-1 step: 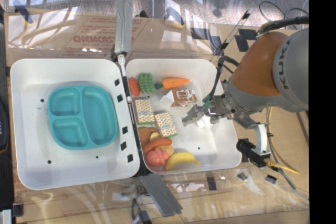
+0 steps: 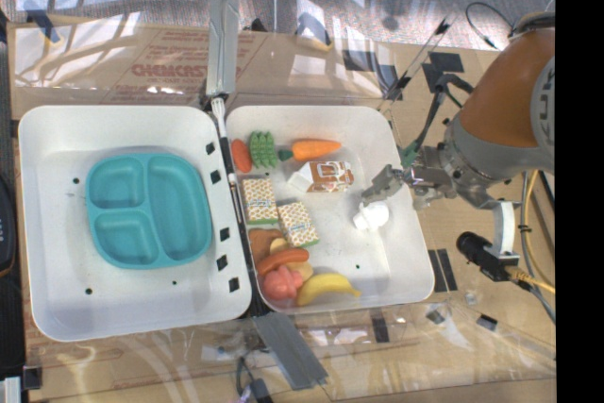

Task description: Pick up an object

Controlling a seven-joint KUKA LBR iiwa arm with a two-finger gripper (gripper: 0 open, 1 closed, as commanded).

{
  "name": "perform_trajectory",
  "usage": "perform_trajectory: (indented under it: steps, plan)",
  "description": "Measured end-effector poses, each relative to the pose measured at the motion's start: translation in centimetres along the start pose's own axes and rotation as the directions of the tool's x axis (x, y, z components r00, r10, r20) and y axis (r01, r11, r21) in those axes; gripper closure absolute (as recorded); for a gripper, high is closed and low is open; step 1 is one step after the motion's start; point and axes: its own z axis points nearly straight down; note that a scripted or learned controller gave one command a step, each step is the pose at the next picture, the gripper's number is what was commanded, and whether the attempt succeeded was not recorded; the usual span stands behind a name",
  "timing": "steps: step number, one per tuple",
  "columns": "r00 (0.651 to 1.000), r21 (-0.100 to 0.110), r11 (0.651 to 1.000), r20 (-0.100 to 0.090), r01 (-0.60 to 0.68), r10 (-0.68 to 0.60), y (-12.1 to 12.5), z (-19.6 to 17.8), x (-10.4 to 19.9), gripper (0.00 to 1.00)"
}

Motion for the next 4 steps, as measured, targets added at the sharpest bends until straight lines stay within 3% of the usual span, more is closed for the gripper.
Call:
perform_trajectory:
  steps: [1, 2, 3, 4]
  plan:
    - [0.989, 0.002, 0.989, -0.002, -0.151, 0.151, 7.4, 9.9, 1.3, 0.0]
    - [0.984, 0.002, 0.984, -0.001, -0.177, 0.177, 3.5, 6.7, 0.4, 0.0]
    - [0.985, 0.006, 0.985, -0.002, -0.172, 0.172, 3.6, 6.0, 0.5, 1.0]
    - [0.947, 0.005, 0.947, -0.002, -0.32, 0.32, 4.4, 9.6, 3.8, 1.0]
